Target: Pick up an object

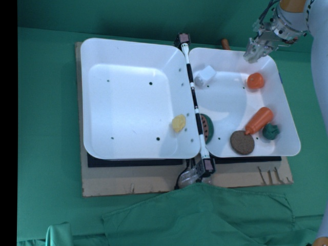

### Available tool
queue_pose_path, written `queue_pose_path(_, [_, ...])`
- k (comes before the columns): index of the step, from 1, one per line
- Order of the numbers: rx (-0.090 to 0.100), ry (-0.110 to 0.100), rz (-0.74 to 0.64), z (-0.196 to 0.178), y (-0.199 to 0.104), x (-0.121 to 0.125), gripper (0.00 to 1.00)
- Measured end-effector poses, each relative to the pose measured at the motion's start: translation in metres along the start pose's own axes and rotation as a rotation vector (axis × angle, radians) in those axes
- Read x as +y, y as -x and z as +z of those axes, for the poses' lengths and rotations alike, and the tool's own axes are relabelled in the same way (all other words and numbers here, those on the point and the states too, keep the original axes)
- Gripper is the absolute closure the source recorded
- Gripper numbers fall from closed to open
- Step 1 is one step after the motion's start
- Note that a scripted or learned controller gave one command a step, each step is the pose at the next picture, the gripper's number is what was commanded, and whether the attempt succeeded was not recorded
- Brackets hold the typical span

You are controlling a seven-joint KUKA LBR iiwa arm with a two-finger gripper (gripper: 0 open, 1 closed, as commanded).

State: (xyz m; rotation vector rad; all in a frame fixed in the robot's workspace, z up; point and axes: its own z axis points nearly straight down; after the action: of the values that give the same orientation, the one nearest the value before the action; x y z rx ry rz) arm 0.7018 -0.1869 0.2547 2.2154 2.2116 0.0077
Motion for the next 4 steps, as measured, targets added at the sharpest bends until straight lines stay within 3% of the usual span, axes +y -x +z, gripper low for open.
queue_pose_path(1, [-0.003, 0.003, 0.002, -0.011, 0.001, 0.001, 1.00])
queue_pose_path(2, [0.000, -0.012, 0.002, 0.061, 0.002, -0.002, 1.00])
queue_pose_path(3, [-0.003, -0.008, 0.004, 0.049, 0.003, -0.001, 1.00])
queue_pose_path(4, [0.000, -0.001, 0.002, 0.005, 0.001, -0.009, 1.00])
